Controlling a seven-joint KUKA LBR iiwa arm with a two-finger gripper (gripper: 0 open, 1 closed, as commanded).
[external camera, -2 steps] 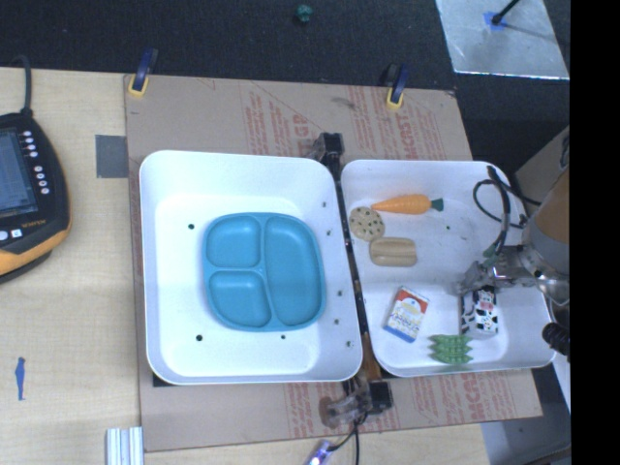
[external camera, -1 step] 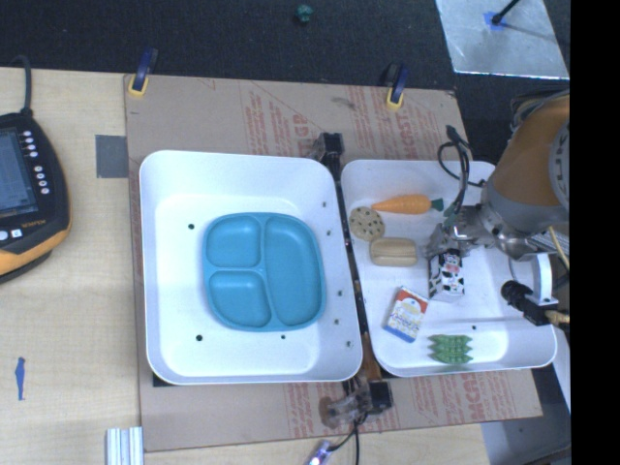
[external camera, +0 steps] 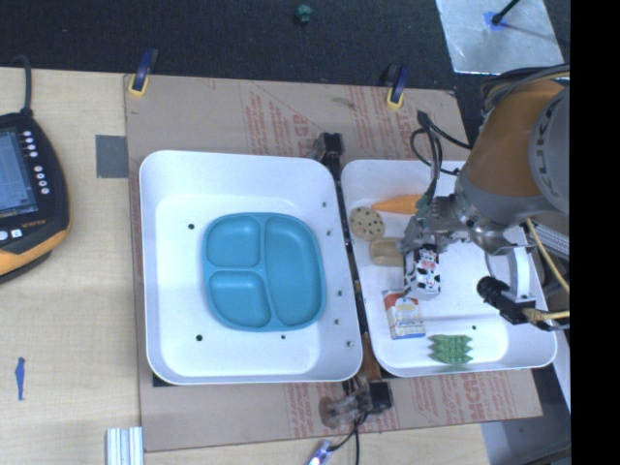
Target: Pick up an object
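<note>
1. From my feed I see two white bins side by side on the bench: the left bin [external camera: 165,260] carries a blue divided plate [external camera: 263,269] with three compartments, lying flat near its middle.
2. The right bin [external camera: 504,356] is where the small objects lie, and the arm [external camera: 513,153] reaches over it from the right, its orange band above the wrist.
3. The gripper [external camera: 426,250] sits low over the middle of the right bin, right above a small black-and-white cow figure [external camera: 423,274]. I cannot tell whether it is clamped on the figure or merely above it.
4. Just left of the gripper lie a round brown cookie [external camera: 365,223] and a tan block [external camera: 385,251], close together.
5. An orange carrot [external camera: 395,204] lies toward the bin's far side, partly under the wrist.
6. Nearer me, a small carton with a red top [external camera: 405,316] lies beside the left wall, and a green pea pod [external camera: 450,349] rests by the near rim.
7. A teach pendant [external camera: 24,192] sits on the bench at far left.
</note>
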